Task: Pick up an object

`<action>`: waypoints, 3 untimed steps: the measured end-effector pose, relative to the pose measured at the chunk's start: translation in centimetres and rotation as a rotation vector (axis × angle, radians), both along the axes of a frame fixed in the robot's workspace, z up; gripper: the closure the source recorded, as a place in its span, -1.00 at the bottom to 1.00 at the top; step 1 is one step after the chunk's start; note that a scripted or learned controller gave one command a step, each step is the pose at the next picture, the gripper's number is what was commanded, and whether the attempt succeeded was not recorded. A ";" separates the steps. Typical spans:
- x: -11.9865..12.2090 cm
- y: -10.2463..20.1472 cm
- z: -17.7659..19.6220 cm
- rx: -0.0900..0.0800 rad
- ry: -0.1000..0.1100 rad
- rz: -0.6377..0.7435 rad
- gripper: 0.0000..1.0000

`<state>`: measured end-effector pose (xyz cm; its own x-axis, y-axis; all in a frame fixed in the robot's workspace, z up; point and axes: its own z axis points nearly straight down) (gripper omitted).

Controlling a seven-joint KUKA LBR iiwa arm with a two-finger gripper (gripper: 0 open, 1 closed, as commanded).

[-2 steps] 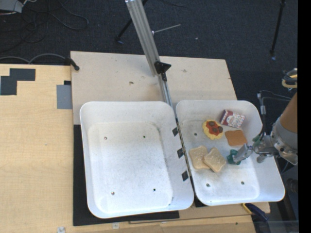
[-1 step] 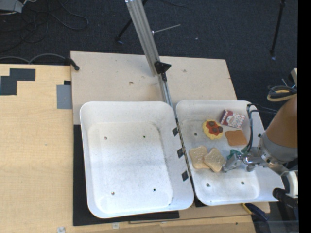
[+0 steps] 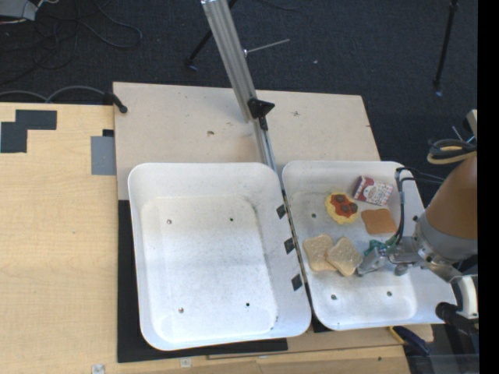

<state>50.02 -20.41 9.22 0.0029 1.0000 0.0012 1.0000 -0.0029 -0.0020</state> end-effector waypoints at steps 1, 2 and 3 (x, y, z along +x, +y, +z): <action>-0.1 -0.1 1.0 0.001 0.001 -0.005 1.00; -0.8 -0.5 6.8 -0.002 -0.004 -0.005 1.00; -0.5 -0.7 13.1 -0.003 -0.007 0.004 1.00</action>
<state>49.54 -21.09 22.34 -0.0014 1.0000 -0.0016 1.0000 0.0014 0.0045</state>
